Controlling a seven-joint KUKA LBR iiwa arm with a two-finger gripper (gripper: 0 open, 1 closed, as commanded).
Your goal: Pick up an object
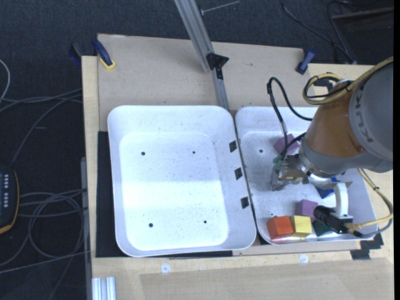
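White black-speckled bins (169,120); orange block (281,226), yellow block (302,225), purple block (307,207); grey, orange-banded arm (350,130).

Bench top: wooden bench (156,74) carrying two white bins.

Left bin (125,186) and right bin (256,124) sit side by side, edges touching, joined by black clips (238,173). Behind the left bin: a slanted metal rail (203,39) and bare board. Blue clamps (103,53) grip the bench's far edge, left corner and beyond the right bin.

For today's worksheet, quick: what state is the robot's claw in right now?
Claw: low in the right bin; open or closed cannot be told.
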